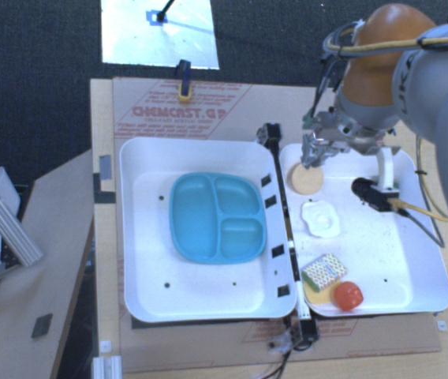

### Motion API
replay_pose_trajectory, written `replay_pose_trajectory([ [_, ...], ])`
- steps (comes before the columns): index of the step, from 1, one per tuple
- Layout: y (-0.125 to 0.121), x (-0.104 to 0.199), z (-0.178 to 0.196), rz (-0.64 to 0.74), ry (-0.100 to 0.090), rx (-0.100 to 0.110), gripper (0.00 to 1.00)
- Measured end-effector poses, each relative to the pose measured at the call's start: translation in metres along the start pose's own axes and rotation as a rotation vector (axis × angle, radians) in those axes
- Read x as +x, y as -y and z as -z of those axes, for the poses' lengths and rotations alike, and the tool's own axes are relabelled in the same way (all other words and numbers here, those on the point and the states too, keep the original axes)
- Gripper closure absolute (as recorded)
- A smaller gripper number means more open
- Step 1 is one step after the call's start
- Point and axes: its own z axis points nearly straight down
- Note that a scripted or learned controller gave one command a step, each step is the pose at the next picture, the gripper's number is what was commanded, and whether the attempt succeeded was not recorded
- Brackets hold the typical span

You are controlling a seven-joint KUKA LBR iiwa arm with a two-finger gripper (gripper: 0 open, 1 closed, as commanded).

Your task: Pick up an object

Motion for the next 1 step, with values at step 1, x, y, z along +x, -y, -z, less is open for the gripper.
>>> replay_pose_trajectory([
  [1,-0.0039,0.0500,0.0089,0.000,-0.001,-0.001,1.00],
])
